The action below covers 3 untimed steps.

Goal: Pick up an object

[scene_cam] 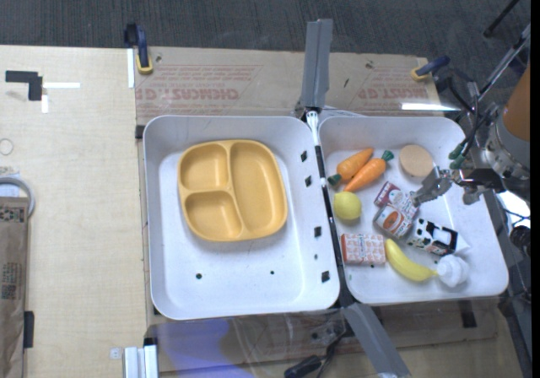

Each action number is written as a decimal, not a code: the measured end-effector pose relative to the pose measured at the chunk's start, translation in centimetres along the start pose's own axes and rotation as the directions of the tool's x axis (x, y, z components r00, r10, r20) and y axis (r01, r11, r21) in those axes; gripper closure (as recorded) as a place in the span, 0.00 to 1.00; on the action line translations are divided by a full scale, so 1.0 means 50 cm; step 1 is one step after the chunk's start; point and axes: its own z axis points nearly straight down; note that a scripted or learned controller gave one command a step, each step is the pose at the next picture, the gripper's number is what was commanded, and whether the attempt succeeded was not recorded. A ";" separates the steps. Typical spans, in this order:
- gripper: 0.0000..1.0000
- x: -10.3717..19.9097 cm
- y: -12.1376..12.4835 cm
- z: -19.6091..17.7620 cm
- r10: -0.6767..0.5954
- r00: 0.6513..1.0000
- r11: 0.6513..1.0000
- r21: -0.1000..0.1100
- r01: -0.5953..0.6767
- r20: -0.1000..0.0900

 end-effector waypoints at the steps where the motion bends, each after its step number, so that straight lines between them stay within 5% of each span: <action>1: 0.00 0.047 0.045 0.316 -0.100 0.995 0.995 0.002 0.100 -0.002; 2: 0.00 0.044 -0.011 0.347 -0.218 0.976 0.976 -0.015 0.218 0.005; 3: 1.00 0.035 -0.007 0.326 -0.211 0.977 0.977 -0.023 0.212 0.016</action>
